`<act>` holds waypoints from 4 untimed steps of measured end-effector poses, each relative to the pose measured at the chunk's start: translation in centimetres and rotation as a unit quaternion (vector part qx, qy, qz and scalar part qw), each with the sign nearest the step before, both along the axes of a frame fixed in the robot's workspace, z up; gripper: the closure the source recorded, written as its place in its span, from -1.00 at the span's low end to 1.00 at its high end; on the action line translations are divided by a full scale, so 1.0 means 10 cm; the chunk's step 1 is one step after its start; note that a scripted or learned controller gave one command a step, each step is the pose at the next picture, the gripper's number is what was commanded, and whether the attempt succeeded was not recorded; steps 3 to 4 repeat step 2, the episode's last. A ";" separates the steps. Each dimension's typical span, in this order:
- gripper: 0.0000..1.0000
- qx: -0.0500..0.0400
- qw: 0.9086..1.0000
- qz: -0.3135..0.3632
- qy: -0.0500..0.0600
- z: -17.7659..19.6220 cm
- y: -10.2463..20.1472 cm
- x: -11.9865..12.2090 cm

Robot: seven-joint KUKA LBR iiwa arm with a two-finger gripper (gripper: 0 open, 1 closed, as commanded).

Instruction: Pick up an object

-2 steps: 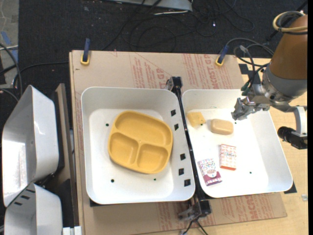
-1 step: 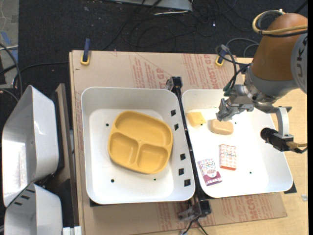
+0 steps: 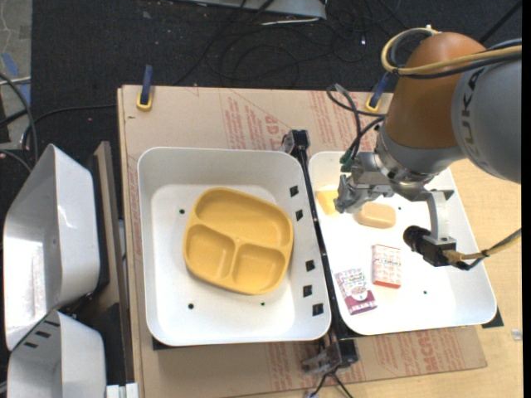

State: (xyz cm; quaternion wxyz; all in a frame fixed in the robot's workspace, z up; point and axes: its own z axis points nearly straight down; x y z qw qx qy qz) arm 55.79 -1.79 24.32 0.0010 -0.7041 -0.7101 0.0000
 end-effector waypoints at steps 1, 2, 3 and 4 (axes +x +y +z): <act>1.00 0.000 1.000 0.000 -0.001 0.05 0.48 -0.03; 1.00 0.000 1.000 0.000 0.001 -0.09 0.95 -0.16; 1.00 0.000 1.000 0.000 0.001 -0.09 0.95 -0.16; 1.00 0.000 1.000 0.000 0.001 -0.09 0.95 -0.16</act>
